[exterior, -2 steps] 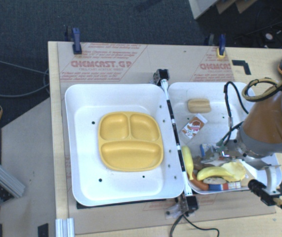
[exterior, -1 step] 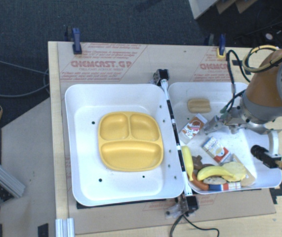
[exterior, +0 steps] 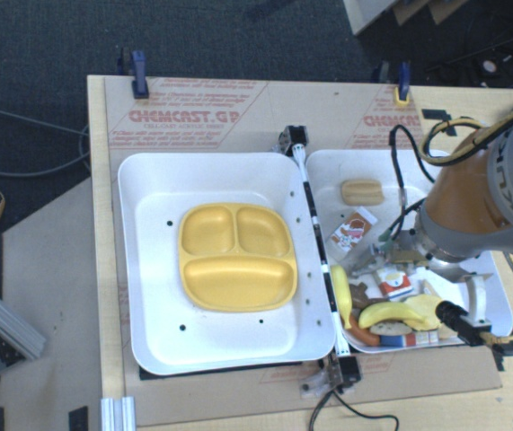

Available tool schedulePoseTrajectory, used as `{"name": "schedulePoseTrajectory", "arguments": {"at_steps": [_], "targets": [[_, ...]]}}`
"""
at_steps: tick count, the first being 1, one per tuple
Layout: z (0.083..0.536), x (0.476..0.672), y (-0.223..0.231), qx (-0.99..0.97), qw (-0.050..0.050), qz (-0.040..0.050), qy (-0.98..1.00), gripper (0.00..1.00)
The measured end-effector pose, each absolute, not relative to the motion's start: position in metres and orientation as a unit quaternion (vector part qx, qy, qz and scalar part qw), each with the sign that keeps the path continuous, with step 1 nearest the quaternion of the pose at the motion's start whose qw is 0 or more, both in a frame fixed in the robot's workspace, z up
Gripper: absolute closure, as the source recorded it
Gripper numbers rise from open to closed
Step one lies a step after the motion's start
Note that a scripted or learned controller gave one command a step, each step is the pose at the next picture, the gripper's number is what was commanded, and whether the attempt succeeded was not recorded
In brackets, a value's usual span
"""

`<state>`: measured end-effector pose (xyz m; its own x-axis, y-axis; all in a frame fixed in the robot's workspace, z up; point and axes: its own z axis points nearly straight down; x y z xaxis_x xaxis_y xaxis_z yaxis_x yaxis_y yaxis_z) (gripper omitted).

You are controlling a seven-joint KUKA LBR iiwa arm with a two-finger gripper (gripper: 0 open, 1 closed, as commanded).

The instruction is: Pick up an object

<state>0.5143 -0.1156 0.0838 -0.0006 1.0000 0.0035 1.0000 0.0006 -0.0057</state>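
Observation:
The right bin holds a heap of small items. A tan oval bun lies near its back, with a red-and-white packet in front of it. At the front lie a yellow banana, a second yellow piece by the left wall, an orange sausage-like piece and a small red-and-white box. My gripper is low in the bin's middle, just right of the packet and above the box. Nothing can be seen held in it.
The left bin holds a yellow divided plate at its centre. The grey arm with its orange band covers the right bin's right half, and black cables loop over it. Blue clamps grip the bench's far edge.

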Motion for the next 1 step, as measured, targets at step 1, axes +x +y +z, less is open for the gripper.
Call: {"name": "schedulePoseTrajectory", "arguments": {"at_steps": [1], "targets": [[0.0852,0.5928,-0.1023,-0.705,-0.003,-0.0021,-0.709,0.0]]}}
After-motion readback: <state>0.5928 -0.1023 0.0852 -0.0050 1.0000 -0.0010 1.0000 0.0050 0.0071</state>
